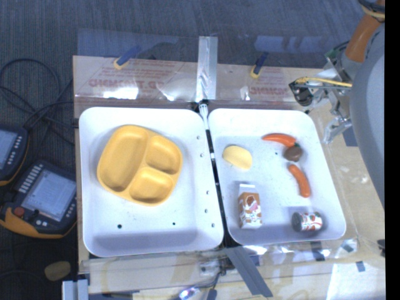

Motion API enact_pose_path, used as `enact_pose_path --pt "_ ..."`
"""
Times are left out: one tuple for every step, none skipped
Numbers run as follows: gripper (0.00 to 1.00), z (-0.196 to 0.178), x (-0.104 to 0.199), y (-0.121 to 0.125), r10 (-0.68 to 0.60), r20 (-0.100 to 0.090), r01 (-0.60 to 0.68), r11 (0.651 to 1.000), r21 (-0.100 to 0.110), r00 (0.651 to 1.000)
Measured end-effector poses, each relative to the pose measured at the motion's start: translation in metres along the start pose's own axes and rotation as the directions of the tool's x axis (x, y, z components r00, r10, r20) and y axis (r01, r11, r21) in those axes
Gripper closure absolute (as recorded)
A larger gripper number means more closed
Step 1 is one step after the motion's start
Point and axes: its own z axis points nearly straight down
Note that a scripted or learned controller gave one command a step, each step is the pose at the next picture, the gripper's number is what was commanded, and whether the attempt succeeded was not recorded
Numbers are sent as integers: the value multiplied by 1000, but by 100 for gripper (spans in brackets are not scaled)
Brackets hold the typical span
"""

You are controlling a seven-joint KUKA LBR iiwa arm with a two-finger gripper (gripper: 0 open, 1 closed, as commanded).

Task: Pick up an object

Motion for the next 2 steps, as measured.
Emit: enact_pose_path --pt "0 76 -71 2 -64 1 64 998 4 998" --pt "100 68 -71 2 -65 4 65 998 6 998"
